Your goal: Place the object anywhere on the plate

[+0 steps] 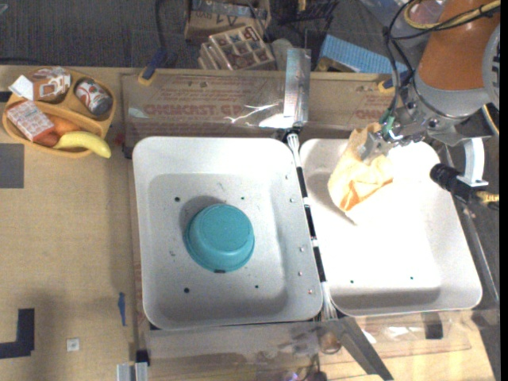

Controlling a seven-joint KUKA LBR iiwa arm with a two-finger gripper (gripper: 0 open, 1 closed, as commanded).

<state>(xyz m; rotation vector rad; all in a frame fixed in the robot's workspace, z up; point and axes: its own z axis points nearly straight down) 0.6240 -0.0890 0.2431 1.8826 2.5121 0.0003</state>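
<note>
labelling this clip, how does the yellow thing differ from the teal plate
The cloth is yellow-orange, crumpled and limp; the plate is teal, round and rigid. The cloth hangs over the right bin, its top at the hand; the plate lies alone in the left bin. The cloth looks irregular, the plate smooth.

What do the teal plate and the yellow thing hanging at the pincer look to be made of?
Teal plate: probably plastic, smooth and evenly coloured with a faint sheen. Yellow thing: looks like soft cloth or thin sheet, since it drapes and folds below the pincer; which one is unclear.
</note>
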